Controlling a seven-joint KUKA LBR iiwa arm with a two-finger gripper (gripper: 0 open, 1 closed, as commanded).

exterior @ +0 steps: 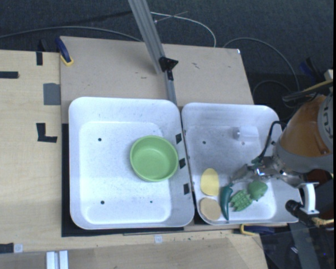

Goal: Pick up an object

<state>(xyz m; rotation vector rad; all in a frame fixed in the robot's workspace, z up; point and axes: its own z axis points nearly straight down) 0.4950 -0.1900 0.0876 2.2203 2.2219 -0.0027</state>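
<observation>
In the right bin (224, 116), near its front edge, lie several small items: a yellow oval piece (210, 181), a pale tan round piece (210, 208), a dark green pepper-like piece (225, 201) and a bumpy green toy (242, 200) with a rounder green lump (258, 189) beside it. My gripper (252, 170) hangs low over the bin's right part, just above and touching or nearly touching the green lump. The grey arm with its orange band (305, 130) reaches in from the right. Nothing is visibly lifted.
A green bowl (153, 158) sits in the left bin (89, 122), toward its right side. A small clear object (236, 132) lies in the back of the right bin. A grey pole (148, 27) slants over the bench behind the bins.
</observation>
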